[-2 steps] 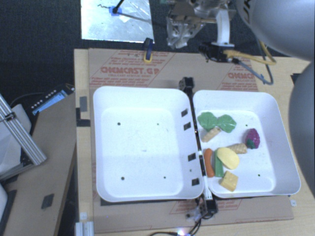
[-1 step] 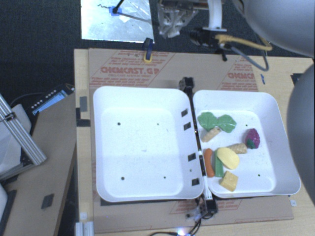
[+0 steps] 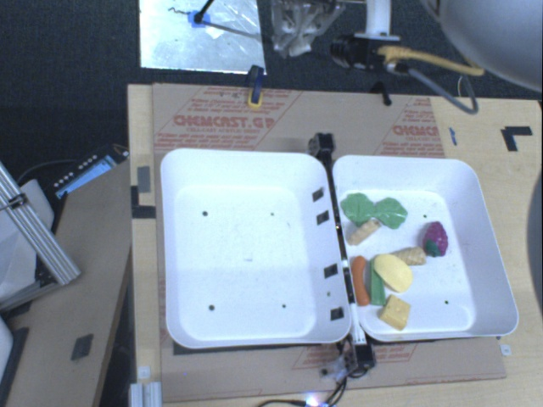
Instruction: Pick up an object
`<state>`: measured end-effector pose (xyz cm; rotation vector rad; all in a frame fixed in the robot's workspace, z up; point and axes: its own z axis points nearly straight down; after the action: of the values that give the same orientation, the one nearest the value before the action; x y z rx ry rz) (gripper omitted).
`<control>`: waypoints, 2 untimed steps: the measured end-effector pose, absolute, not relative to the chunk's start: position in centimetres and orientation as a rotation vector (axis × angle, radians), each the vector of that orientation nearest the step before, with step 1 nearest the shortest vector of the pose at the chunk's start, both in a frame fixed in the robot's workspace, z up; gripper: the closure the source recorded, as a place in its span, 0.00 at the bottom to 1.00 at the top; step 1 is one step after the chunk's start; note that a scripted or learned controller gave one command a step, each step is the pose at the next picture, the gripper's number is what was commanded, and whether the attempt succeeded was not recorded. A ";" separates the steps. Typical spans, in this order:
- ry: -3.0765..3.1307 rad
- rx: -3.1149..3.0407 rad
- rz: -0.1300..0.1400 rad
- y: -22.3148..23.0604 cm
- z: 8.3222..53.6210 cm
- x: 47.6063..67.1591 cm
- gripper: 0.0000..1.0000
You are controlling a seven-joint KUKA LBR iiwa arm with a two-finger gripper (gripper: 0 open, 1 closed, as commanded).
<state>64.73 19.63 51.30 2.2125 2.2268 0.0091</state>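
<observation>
A: What lies nearest the front edge of the bench?

B: The brown board with red print (image 3: 254,121) runs under both bins, and its bare front strip shows there. On it sit the left shallow white plastic bin (image 3: 182,253) and the right shallow white plastic bin (image 3: 488,253), touching along a middle seam held by a row of small black clips (image 3: 329,270).

A: And the objects to be picked?

B: All are in the right bin, gathered toward its left half. Closest to the front is a pale yellow cheese-like wedge (image 3: 394,312). Just behind it rests a rounded yellow lemon-shaped piece (image 3: 393,272), with a slim orange carrot-shaped stick (image 3: 360,280) and a narrow green strip (image 3: 376,289) beside it, near the seam.

A: Farther back?

B: A knobbly tan root-like piece (image 3: 411,255) touches the lemon shape. To its right, apart from the others, sits a small dark purple berry-like lump (image 3: 435,238). Behind those, a beige stubby piece (image 3: 364,231) lies against a flat green leafy piece (image 3: 374,209).

A: Where is the arm?

B: At the far top, well beyond the bins. The grey two-finger gripper (image 3: 297,32) hangs over the dark floor, next to a shiny silver sheet (image 3: 199,19). Nothing shows between its fingers, but I cannot tell whether they are spread or closed. A yellow and blue clamp (image 3: 254,87) sits at the board's far edge.
</observation>
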 end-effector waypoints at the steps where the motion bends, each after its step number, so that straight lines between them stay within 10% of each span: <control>1: 2.224 2.214 0.006 19.4 52.8 66.9 1.00; 2: 2.227 2.214 0.004 19.6 53.6 66.8 1.00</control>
<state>66.83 19.63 53.56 2.2137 2.2268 0.0041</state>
